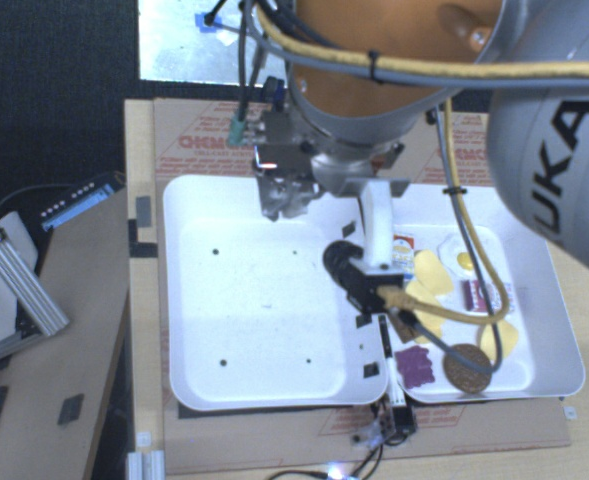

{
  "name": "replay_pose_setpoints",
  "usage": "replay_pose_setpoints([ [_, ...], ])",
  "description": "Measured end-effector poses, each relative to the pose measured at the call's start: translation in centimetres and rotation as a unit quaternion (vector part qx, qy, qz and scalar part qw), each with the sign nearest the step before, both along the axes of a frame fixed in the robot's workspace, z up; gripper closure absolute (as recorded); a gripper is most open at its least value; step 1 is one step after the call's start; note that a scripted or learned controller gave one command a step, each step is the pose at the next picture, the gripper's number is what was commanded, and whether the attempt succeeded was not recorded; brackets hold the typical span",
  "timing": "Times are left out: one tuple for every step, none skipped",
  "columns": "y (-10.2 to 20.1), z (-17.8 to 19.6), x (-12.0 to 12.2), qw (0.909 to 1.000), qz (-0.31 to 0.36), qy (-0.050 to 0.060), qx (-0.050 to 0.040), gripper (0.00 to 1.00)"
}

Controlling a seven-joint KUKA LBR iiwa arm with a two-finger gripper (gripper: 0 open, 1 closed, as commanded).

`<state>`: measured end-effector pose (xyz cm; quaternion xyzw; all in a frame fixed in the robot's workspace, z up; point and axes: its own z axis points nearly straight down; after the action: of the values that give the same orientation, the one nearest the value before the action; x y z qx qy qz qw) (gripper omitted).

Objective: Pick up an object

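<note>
Right white bin (559, 353): brown disc (467, 368), well apart from arm's end (279, 193).

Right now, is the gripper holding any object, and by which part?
It cannot be told. The gripper hangs over the left bin, its tip too blurred to show a hold.

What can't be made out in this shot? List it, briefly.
All from the camera view:
- Right bin: its far end is hidden by the arm.
- Red-and-white packet: partly covered by the arm's fittings, and its print is too small to read.
- Yellow pieces: crossed by a yellow cable, so their number is unclear.
- Cardboard sheet: its red lettering is cut off by the bins and arm.
</note>
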<state>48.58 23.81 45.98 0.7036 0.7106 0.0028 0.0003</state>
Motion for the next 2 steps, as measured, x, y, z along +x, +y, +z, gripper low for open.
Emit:
replay_pose_setpoints([
  [-0.4, 4.1, 0.1, 1.0, -0.003, 0.0, -0.0001, 1.0],
  [-0.4, 7.7, 0.0, 1.0, -0.002, 0.0, -0.0004, 1.0],
])
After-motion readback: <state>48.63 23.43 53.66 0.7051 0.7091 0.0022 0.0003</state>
